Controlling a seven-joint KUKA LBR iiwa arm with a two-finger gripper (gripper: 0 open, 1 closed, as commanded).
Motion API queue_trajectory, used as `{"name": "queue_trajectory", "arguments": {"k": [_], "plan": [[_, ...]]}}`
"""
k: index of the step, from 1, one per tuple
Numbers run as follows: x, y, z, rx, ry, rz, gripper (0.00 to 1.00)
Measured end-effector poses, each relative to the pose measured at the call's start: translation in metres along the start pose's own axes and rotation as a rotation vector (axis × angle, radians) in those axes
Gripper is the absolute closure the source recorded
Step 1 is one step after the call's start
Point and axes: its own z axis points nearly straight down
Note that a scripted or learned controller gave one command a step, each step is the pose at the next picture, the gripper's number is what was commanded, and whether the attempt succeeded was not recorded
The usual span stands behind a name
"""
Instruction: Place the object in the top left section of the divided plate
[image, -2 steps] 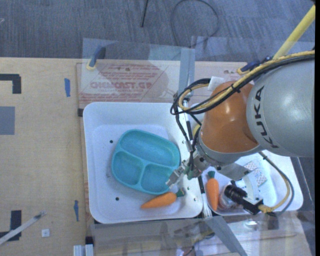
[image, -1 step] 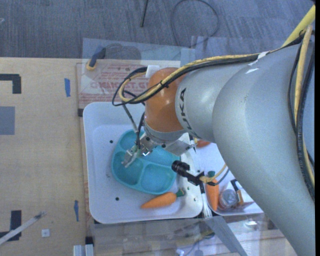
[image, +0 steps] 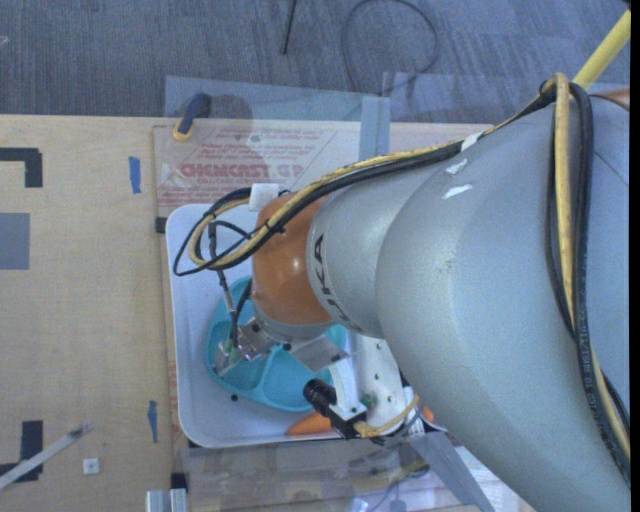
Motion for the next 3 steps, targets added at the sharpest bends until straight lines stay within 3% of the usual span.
{"name": "queue_trajectory", "arguments": {"k": [1, 2, 3], "plan": [[0.005, -0.014, -0.001, -0.014, 0.0, 0.049, 0.0], [-0.007, 0.01, 0.002, 0.012, 0.011, 0.203, 0.0], [-0.038, 0.04, -0.041, 0.03, 0.014, -0.143, 0.0]]}}
